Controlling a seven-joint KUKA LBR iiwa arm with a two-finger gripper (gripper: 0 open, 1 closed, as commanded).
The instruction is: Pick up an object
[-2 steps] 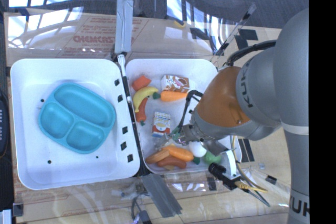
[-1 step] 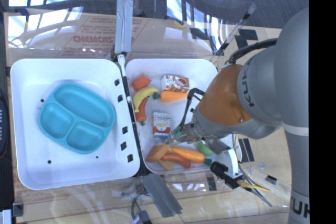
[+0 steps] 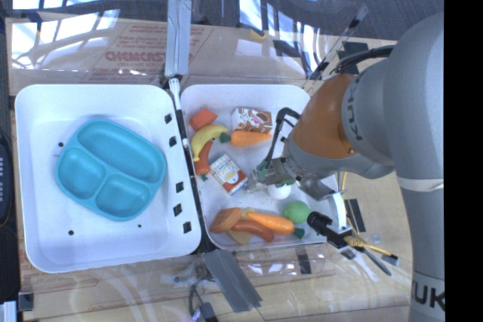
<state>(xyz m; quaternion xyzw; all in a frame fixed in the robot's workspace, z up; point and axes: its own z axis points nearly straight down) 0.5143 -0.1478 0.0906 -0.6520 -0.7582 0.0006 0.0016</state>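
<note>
Gripper [image 3: 270, 179] is hanging low inside the right bin [image 3: 298, 96], just beside a white egg-like object [image 3: 280, 191] and a small carton [image 3: 226, 173]; whether anything is being pinched cannot be told. Blue tray [image 3: 110, 169] is sitting in the left bin [image 3: 30, 162].

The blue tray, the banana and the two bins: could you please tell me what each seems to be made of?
Blue tray: likely moulded plastic, smooth with a soft sheen, three pressed compartments.
Banana: probably plastic toy food, uniform glossy yellow.
Left bin and right bin: seemingly thin white plastic, with rounded formed corners; matte to lightly glossy.
</note>
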